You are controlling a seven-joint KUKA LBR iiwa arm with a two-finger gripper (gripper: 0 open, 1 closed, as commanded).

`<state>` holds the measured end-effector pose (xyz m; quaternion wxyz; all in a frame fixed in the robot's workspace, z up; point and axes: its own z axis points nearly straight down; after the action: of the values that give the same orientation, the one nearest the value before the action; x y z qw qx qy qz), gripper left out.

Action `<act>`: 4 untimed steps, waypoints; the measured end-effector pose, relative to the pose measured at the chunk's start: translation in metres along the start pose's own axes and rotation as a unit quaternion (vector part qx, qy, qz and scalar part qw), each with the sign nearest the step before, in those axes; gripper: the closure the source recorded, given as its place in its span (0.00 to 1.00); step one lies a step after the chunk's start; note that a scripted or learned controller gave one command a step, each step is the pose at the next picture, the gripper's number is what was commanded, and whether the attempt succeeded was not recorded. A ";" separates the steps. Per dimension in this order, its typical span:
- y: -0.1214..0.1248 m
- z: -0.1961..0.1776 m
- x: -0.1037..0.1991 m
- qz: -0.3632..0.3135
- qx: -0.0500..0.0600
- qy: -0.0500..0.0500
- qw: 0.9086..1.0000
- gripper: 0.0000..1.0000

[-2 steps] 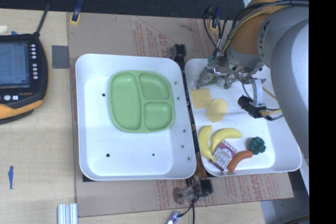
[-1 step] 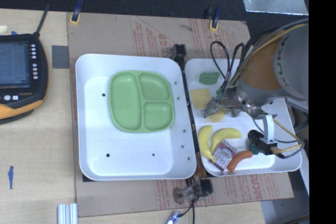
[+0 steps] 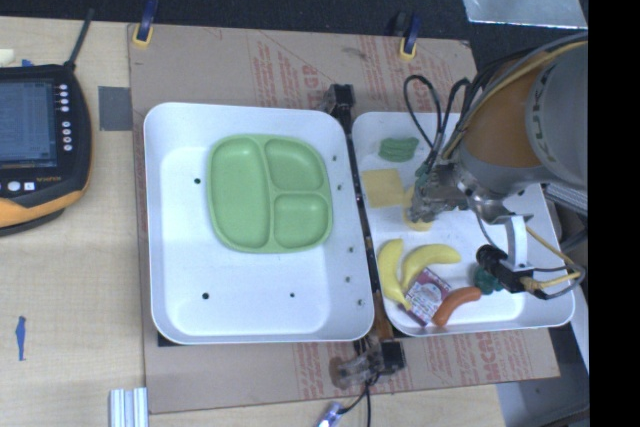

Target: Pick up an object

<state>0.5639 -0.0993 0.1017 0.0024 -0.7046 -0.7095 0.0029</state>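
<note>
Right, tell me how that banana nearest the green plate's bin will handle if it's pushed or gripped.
The banana is curved and lies flat, so a push would probably spin it rather than roll it. Its skin looks smooth and glossy, so it might slip in a pinch. It sits against the right bin wall and beside a second banana, leaving little gripping room.

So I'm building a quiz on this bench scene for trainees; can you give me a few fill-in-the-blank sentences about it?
1. The green divided plate lies in the ____ bin as the camera sees it.
2. That plate has ____ compartments.
3. The two bananas lie in the ____ bin.
4. The gripper hangs over the ____ bin.

Missing words: left; three; right; right
</note>
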 end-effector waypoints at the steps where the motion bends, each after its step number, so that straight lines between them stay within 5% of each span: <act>1: 0.000 0.000 0.000 0.000 0.000 0.000 1.000 0.00; 2: 0.000 -0.010 -0.001 -0.001 0.001 -0.001 1.000 1.00; 3: 0.000 -0.010 -0.001 -0.001 0.001 -0.001 1.000 0.00; 4: 0.026 0.010 -0.019 0.001 -0.003 0.000 1.000 0.00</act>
<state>0.5898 -0.1177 0.0915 0.0004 -0.7055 -0.7087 0.0011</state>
